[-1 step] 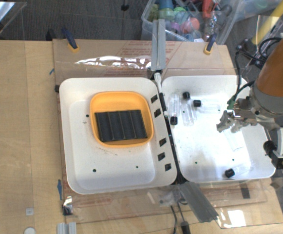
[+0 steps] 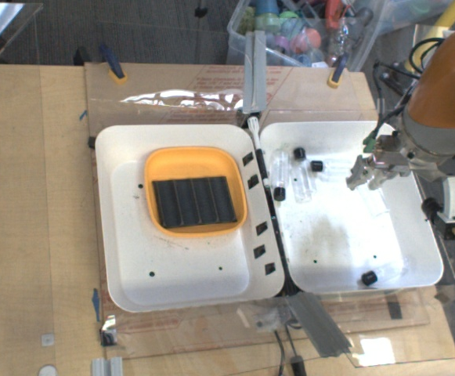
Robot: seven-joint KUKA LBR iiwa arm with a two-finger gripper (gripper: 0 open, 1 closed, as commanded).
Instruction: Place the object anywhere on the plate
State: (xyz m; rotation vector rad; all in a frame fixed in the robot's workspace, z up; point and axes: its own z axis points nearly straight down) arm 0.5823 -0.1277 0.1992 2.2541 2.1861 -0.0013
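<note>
Gripper (image 2: 366, 173) hovers over right bin (image 2: 415, 245); grasp state cannot be told from this angle. Task object unclear: possibly the clear item (image 2: 301, 180) near the divider, while the dark ridged block (image 2: 193, 202) already lies on the orange plate (image 2: 164, 161) in left bin (image 2: 125, 276). Risk, judged: a transparent, low-lying target invites a missed or slipping pick.

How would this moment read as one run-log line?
gripper: over right bin | black ridged object: lying on orange plate | plate: left bin
</note>
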